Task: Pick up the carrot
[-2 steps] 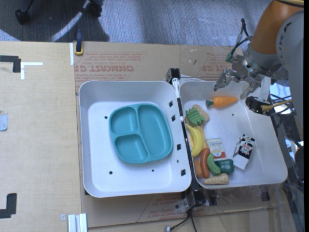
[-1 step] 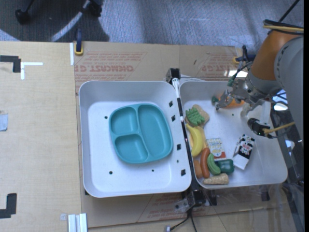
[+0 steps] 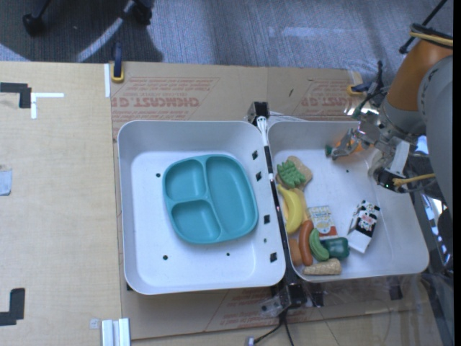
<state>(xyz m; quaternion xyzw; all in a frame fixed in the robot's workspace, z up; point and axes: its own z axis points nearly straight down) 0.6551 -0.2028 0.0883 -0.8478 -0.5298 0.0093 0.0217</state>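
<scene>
Fingers: clamped on small orange plastic carrot with green leaf tuft, as far as you can judge. Position: beyond and right of yellow toy banana, well apart. Long axis: crosswise, tuft towards banana.

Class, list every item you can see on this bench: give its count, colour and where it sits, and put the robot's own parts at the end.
Bins: 2, white, side by side on the bench.
Divided plate: 1, teal, middle of the left bin.
Banana: 1, yellow, left side of the right bin.
Green leafy toy: 1, on a tan piece above the banana.
Carrot: 1, orange, near edge of the right bin, below the banana.
Sausage: 1, red, beside the carrot.
Green vegetable: 1, right of the sausage.
Small packet: 1, pale with orange, centre of the right bin.
Milk carton: 1, white and black, right of the packet.
Arm: 1, grey with orange band.
End effector: 1, over the right bin's far corner.
</scene>
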